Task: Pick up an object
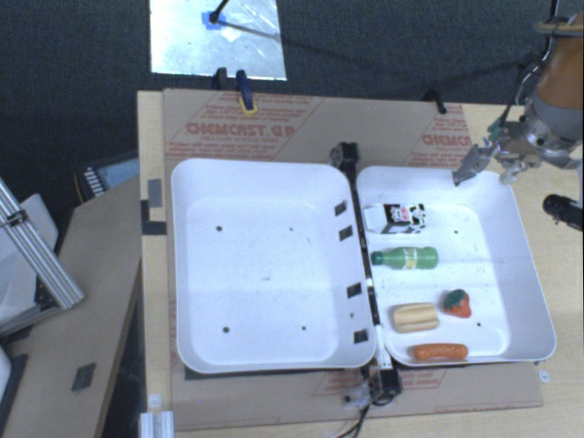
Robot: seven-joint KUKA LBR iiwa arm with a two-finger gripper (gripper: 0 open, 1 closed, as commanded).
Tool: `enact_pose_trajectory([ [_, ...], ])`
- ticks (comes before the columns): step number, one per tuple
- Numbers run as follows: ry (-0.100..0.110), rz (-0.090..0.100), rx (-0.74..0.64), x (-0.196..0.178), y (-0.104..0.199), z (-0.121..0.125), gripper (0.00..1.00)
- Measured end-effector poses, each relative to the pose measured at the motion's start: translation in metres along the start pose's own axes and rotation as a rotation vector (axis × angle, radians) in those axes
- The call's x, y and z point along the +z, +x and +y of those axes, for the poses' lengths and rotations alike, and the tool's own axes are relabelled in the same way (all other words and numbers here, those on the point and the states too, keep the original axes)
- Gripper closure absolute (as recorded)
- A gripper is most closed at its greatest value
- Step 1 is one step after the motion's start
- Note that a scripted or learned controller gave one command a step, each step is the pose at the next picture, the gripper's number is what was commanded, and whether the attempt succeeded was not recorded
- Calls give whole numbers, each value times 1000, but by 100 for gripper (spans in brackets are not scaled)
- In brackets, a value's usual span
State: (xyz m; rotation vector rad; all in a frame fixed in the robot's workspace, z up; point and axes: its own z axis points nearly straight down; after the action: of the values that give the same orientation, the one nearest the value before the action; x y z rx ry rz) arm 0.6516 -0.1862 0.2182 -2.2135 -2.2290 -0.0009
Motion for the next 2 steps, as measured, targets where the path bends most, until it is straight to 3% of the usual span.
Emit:
enact_pose_trajectory([
  [1,17,4,12,115,-16,-111,0],
  [2,3,0,9,93,-20,-168,0],
])
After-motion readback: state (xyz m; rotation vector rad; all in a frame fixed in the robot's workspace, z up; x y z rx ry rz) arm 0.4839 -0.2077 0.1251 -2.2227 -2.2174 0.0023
